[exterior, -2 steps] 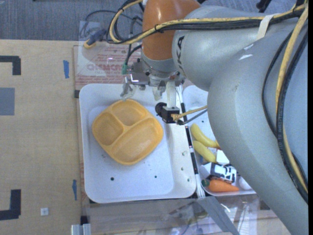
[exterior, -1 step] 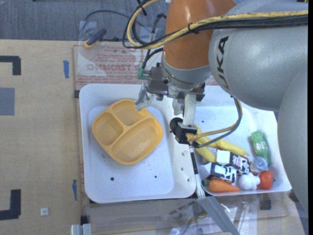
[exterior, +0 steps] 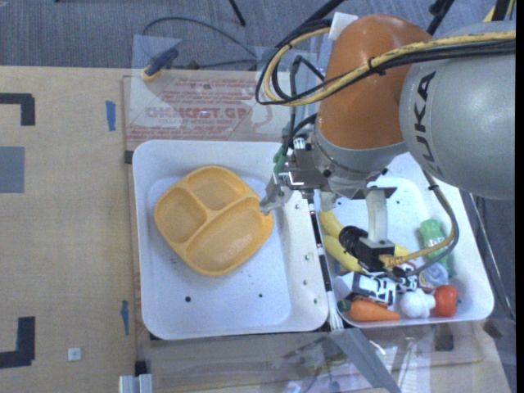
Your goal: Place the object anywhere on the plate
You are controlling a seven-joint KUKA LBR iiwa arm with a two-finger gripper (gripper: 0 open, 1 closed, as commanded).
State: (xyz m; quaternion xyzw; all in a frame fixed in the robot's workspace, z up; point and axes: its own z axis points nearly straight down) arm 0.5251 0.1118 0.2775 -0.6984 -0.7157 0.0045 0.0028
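- The gripper (exterior: 273, 196) is seen at the right rim of the plate (exterior: 214, 218), above the strip between plate and bin wall. Whether it is clenched or released cannot be told, and nothing can be made out in its grasp.
- The plate is yellow-orange, rounded and glossy, and is divided into three compartments: two smaller ones at the back and one long one at the front. It is laid flat in the bin on the view's left (exterior: 164, 301), towards the back.
- Which item is meant to be placed cannot be told. The loose items are all seen in the bin on the view's right (exterior: 479, 289).
- In that bin a banana (exterior: 334, 237), a carrot (exterior: 372, 310), a white ball (exterior: 416, 302), a red round item (exterior: 444, 299), a green item (exterior: 431, 234) and a black-and-white patterned item (exterior: 372, 285) are crowded together at the front.
- The letters "UKA" are read on the grey arm (exterior: 458, 97).
- Red lettering is printed on a clear sheet (exterior: 196, 113) behind the bins, but it is too blurred to be read.
- Blue tape marks (exterior: 110, 115) are stuck to the bench.
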